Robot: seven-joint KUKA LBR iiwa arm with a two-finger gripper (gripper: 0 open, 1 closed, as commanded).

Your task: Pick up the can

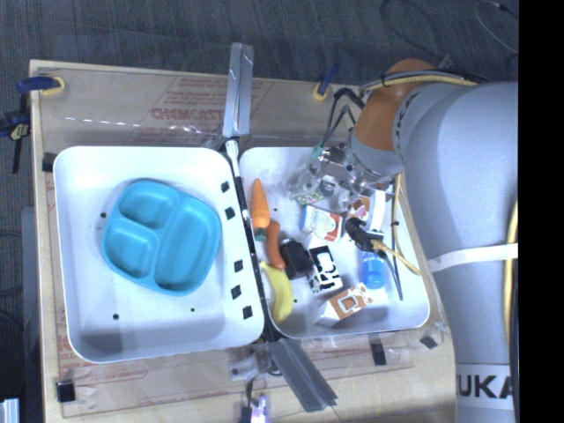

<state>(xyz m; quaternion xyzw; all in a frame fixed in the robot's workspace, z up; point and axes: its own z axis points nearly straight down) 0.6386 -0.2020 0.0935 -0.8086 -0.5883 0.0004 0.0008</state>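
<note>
lying in right bin [414, 311], can [322, 222] white-red, partly hidden; gripper [330, 176] state unclear.

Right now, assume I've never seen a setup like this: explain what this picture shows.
One camera looks down at a slant on a bench with two shallow white bins. The big grey shape on the right is a robot arm with an orange band; its end effector reaches into the right bin. Whether it grips anything is unclear. That bin holds clutter: a carrot, a banana, a blue-capped item, small cartons. The left bin holds a blue divided tray. I cannot pick out the can for sure.
</note>
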